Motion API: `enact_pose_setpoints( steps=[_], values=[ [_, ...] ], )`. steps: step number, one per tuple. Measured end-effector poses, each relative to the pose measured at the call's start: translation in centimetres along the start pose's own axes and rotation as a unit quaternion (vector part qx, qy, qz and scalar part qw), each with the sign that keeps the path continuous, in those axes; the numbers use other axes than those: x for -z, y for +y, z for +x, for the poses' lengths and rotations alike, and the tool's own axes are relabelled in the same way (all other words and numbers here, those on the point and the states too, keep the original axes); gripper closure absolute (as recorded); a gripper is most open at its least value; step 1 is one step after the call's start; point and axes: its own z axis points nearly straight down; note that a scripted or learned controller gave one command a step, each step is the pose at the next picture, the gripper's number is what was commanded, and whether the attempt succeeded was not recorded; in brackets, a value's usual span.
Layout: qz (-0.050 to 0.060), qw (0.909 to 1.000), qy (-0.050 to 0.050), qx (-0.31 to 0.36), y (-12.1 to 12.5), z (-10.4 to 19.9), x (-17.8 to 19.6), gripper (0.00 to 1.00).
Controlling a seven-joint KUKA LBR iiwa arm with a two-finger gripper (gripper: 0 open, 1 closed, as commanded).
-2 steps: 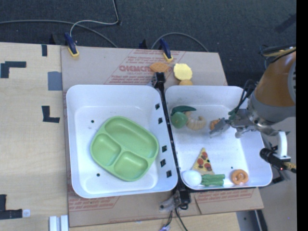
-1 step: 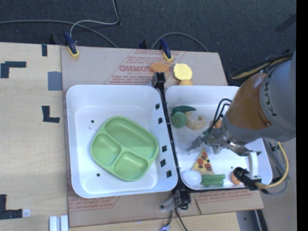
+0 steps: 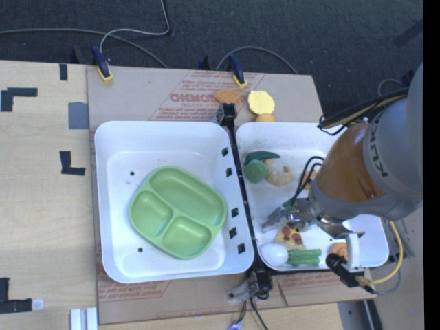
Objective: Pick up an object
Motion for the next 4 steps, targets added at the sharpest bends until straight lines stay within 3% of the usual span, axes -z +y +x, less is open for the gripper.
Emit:
enact_pose_setpoints(
  steps=[1, 2, 3, 4],
  values=[
    [0.001, 1.0000, 0.000, 0.000, 8.7, 2.1, 9.8, 0.00],
    [0.002, 1.0000, 0.001, 0.000, 4.8, 0.6, 0.0, 0.00],
    [0.000, 1.0000, 0.000, 0.000, 0.0, -1.6, 0.0, 0.00],
    [-0.001, 1.0000, -0.001, 0.000, 0.1, -1.7, 1.0, 1.00]
  ],
)
